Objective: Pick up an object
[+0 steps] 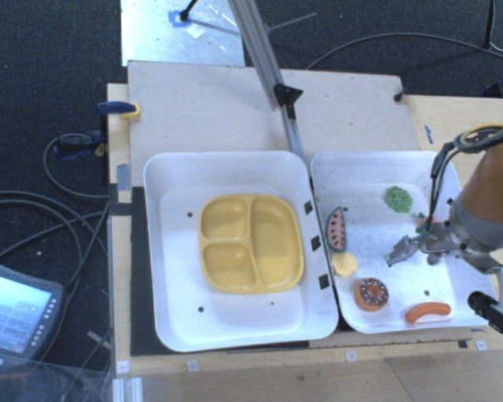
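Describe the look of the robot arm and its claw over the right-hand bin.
The arm is bulky and rounded, with an orange band above a grey wrist section. A black cable with a yellow stretch loops over its top and runs down its side. The claw is a small grey metal assembly with thin, angular fingers pointing left. A black fitting hangs below the wrist.

two white bins (163, 249), one yellow plate (251, 243), five toy foods (371, 294)
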You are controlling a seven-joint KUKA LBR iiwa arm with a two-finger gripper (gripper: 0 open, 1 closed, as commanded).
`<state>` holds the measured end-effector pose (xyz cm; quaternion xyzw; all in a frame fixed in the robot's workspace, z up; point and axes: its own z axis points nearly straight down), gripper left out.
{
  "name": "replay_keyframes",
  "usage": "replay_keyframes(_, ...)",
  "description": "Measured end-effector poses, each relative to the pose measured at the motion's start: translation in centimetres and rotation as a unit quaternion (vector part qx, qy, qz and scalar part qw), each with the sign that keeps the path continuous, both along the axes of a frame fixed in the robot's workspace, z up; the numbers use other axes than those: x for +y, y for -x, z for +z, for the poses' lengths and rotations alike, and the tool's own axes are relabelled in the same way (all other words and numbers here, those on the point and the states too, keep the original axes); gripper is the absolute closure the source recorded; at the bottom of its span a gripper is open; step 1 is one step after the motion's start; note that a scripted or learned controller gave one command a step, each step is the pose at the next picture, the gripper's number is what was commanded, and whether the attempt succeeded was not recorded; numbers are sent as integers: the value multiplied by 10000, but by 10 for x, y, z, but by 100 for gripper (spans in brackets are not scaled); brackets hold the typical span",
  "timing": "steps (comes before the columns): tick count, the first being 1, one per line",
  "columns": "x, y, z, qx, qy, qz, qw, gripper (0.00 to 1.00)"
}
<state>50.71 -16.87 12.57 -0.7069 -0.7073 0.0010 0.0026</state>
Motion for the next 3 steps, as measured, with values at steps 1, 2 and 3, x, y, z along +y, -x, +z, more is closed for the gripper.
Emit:
replay_keyframes(1, -1, -2, 14, -38, 12, -5, 10000, 100)
replay_keyframes(2, -2, 0, 58, -58, 21, 17, 10000, 100)
replay_keyframes(3, -3, -2, 89, -56, 21, 29, 10000, 100)
